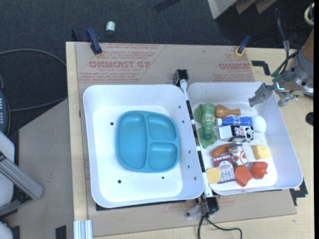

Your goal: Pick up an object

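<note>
Many toy foods [234, 148] beside blue plate [147, 141]

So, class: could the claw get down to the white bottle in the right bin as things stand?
Probably yes. The claw hangs above the bin's far right corner, and the white bottle lies on top, uncovered, though toys crowd its sides.
</note>
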Motion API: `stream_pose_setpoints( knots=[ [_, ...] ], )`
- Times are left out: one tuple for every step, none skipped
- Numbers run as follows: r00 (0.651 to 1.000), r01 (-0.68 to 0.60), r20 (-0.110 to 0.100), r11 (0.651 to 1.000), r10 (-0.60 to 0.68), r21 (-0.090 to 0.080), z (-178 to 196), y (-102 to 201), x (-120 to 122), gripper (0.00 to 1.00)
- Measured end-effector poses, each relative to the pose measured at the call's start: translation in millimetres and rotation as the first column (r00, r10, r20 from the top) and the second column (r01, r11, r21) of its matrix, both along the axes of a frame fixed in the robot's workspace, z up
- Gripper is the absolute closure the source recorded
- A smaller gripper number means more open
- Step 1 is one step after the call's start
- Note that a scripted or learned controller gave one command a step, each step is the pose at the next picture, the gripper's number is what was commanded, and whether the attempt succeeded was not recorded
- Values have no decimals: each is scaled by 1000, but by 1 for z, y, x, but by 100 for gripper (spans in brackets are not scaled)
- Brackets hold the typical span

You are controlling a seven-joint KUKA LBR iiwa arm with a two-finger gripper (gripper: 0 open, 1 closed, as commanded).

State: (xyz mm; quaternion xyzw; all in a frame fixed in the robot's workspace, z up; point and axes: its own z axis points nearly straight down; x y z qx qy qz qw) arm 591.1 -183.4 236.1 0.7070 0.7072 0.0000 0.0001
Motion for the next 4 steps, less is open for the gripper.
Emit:
stream_pose_setpoints(
  knots=[
    [1000, 0, 0, 1000, 0, 0, -121, 29, -20, 0],
    [1000, 6, 31, 1000, -5, -17, -139, 51, -27, 0],
    [999, 7, 36, 1000, -6, -18, -128, 50, -26, 100],
    [1000, -2, 1, 1000, 2, 1, -51, 116, -29, 100]
  ],
)
